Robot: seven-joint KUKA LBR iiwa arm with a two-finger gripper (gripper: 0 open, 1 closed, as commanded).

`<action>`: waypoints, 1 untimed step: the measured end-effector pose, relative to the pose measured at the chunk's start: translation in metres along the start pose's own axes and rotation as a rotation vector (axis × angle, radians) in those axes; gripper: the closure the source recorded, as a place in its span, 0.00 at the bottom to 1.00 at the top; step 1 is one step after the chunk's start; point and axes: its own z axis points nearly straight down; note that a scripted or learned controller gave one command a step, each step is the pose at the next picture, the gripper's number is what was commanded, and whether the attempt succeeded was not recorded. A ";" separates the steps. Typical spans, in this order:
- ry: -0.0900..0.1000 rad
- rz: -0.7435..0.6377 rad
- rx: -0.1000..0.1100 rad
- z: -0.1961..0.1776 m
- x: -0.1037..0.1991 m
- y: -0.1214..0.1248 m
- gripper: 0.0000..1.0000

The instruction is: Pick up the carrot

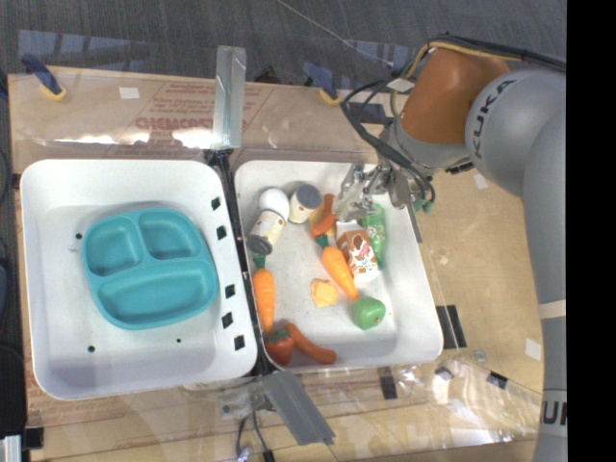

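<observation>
The carrot (pixel 338 269) lies slantwise in the middle of the right bin (pixel 420 308), touching a small printed carton (pixel 358 251) on its right, with a yellow-orange piece (pixel 325 293) and a green pepper (pixel 368 312) below it. A second carrot (pixel 263 296) lies along the bin's left wall. The gripper (pixel 358 191) hangs over the bin's upper part, near a green packet (pixel 374 229). A teal divided plate (pixel 149 266) sits in the left bin (pixel 48 354).

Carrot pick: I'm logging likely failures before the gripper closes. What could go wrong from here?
1. The gripper hangs over a crowded corner; the carrot touches a printed packet, so it may snag that.
2. A second carrot lies by the bin's left wall, so the target is ambiguous.
</observation>
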 end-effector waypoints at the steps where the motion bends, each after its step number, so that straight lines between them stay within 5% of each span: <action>1: -0.013 -0.022 0.004 0.025 -0.007 -0.001 1.00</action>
